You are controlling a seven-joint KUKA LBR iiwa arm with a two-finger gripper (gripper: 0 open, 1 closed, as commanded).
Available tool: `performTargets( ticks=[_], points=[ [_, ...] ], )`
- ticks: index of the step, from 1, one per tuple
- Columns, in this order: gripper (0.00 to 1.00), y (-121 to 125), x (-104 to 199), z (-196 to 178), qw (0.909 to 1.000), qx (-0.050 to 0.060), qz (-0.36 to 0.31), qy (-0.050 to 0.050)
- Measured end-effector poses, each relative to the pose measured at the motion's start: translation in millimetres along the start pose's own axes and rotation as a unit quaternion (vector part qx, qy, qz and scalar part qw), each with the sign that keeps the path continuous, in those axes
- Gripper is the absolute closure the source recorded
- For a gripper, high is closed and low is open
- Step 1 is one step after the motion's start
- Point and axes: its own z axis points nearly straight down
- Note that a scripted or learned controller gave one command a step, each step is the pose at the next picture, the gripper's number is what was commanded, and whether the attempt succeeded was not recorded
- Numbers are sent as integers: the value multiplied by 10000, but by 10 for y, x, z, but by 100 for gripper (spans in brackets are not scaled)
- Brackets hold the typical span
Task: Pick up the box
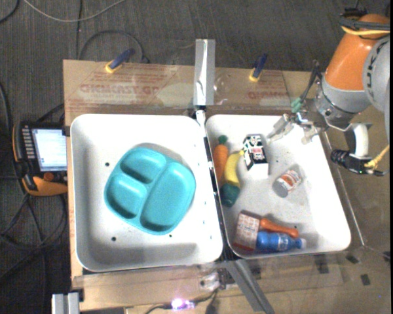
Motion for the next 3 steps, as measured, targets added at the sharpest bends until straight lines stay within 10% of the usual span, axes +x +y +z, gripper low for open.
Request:
performTargets(
  ticks=[1, 2, 3],
  points=[
    [0, 0, -377, 936, 9993, -38, 364, 25],
    [0, 15, -366, 978, 9983, -73, 570, 40],
    [100, 17, -382, 927, 9984, -78, 563, 7]
  ],
)
